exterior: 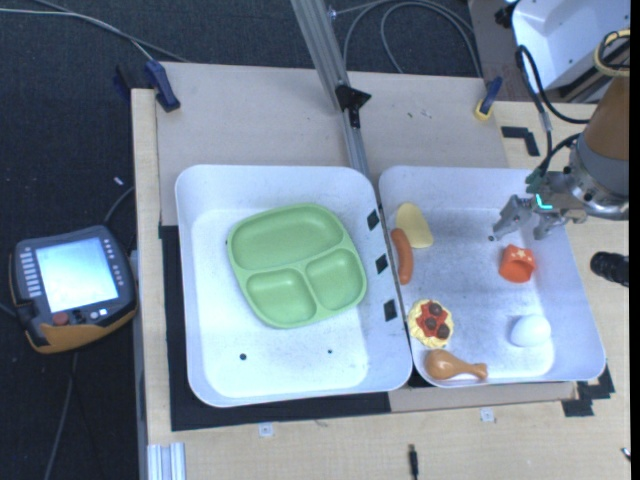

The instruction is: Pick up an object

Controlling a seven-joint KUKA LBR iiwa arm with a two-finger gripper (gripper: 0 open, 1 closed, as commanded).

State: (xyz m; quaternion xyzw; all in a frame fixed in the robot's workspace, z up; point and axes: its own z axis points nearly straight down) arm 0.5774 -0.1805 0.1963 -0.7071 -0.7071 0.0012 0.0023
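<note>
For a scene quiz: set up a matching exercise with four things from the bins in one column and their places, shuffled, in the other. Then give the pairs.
Things:
1. green tray
2. orange cup
3. drumstick
4. sausage

Places:
A. right bin, near front edge
B. left bin
C. right bin, just below the gripper
D. right bin, along its left wall

Pairs: 1-B, 2-C, 3-A, 4-D
</note>
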